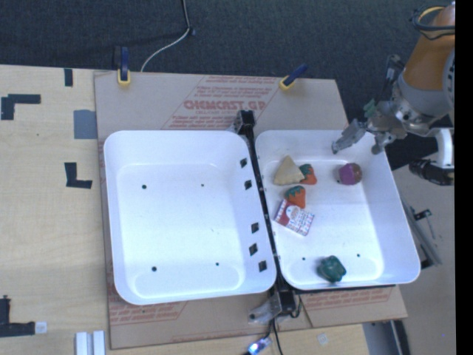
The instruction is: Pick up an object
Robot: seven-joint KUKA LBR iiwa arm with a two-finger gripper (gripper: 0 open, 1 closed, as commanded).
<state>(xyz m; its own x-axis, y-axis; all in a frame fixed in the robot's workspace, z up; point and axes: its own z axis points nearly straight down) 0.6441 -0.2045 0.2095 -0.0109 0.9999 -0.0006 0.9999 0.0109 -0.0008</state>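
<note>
The right bin [384, 220] holds several small objects. A tan wedge [287, 171] lies near its left wall with a small orange and green piece [307, 174] touching it. A purple ball [349, 174] rests toward the back right. Below the wedge are a red and green piece [296, 195] and a red and white packet [294, 218]. A dark green lump [332, 268] sits near the front edge. My gripper [360, 144] hangs over the bin's back right rim, just above and behind the purple ball, open with nothing between its fingers.
The left bin [177, 213] stands beside the right one, split from it by a black divider strip [255, 205]. Both rest on a cardboard sheet [214, 102] held by two clamps. A cable [166, 50] runs along the back.
</note>
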